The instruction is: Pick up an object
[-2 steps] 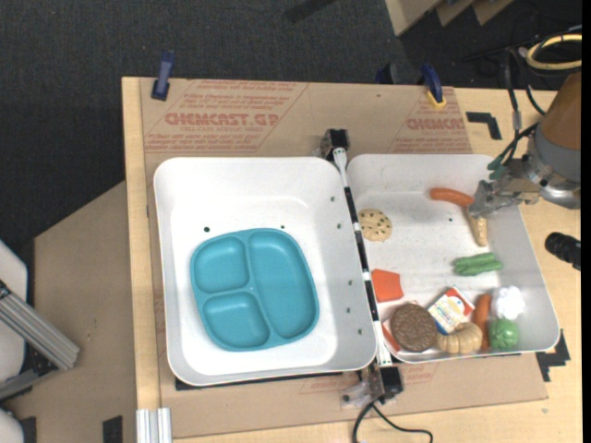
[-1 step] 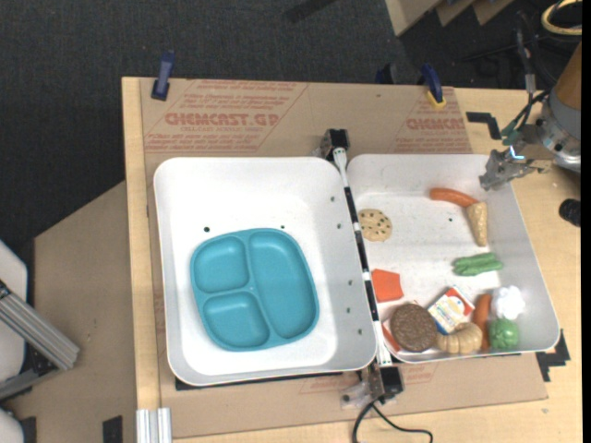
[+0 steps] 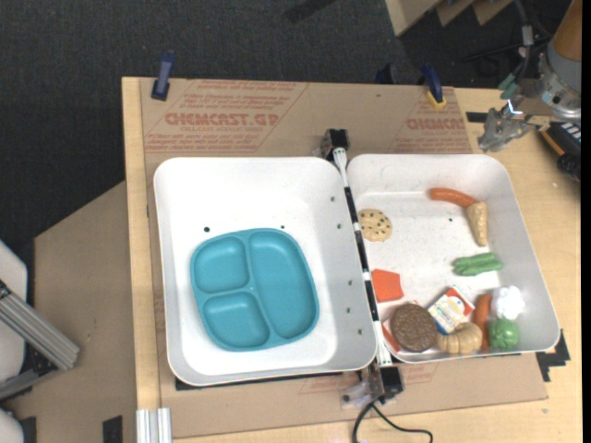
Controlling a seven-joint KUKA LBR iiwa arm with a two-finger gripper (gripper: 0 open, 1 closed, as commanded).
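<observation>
The claw sits up at the far right corner of the worktop, off beyond the back rim of the right bin, and from this angle there's no telling how it is set. Nothing can be seen in its grip.

All the pickable things lie in that right bin, nearer the camera than the claw. Closest to it is the sausage, lying flat near the bin's back wall, and just beside that a pale bread stick running toward the front. Further forward, a green pod lies on its side. Over on the bin's left edge, by the divider, a cookie lies flat, well apart from the claw. An orange wedge rests below it along the same side.

The front of the bin is crowded: a brown patty, a small carton touching it, a tan roll, a carrot, a white tuft and a green ball, all bunched together in the front right corner, the farthest bunch from the claw.

The left bin holds a teal tray with three compartments, lying flat toward the front. Two blue clamps pin the brown board at the back edge.
</observation>
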